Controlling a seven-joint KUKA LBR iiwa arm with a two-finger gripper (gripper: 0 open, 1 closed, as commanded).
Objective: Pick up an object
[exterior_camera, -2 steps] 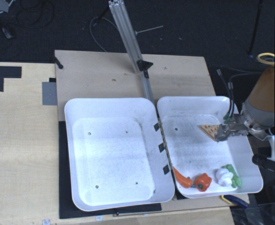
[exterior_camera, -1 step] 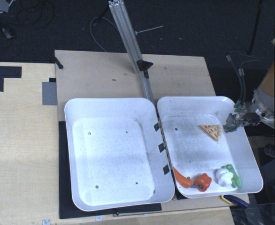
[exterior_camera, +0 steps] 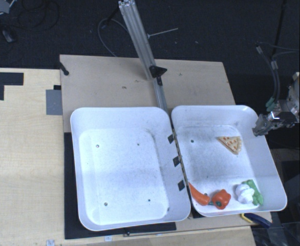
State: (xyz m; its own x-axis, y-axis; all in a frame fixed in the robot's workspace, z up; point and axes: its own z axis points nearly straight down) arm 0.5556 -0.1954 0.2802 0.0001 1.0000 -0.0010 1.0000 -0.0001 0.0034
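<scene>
While the gripper (exterior_camera: 266, 124) hangs just off the right bin's (exterior_camera: 211, 114) far rim, its state impossible to tell, we're at the approach, and the pizza slice (exterior_camera: 230, 144) nearby in that bin looks the likeliest pick: swing in, then descend.
</scene>
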